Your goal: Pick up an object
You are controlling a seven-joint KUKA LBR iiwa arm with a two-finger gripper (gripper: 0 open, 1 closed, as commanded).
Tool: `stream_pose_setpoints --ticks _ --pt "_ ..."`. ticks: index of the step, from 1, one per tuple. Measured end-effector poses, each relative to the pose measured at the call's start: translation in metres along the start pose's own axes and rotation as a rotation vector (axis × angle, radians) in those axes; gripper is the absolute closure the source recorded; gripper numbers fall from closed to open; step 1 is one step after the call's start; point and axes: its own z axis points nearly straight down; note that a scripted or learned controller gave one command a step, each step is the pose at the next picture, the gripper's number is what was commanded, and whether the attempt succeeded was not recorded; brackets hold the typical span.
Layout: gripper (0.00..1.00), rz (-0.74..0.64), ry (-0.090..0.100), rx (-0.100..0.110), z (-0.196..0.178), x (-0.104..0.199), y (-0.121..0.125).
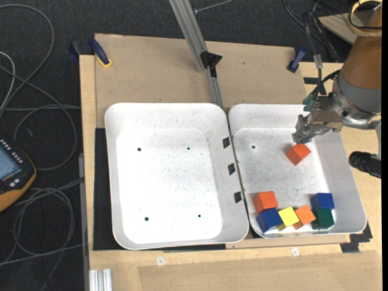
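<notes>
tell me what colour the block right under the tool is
Orange-red. The block sits just below the tool in the right bin, clearest in the camera view.

The arm (359,80) is showing a broad orange band above a grey wrist, with black cables running alongside its grey metal gripper (306,132).

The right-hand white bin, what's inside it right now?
Inside the right-hand white bin: a lone orange block just below the gripper, plus a near-edge cluster of orange, blue, yellow and green blocks. The arm covers part of the far right corner.
</notes>
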Motion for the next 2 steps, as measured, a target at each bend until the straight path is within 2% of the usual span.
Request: stream_pose_setpoints --ticks 1,2 --pt "1.0 -0.002 0.002 0.004 0.006 0.062 0.004" --pt "1.0 0.0 0.002 0.006 0.024 0.118 -0.002"
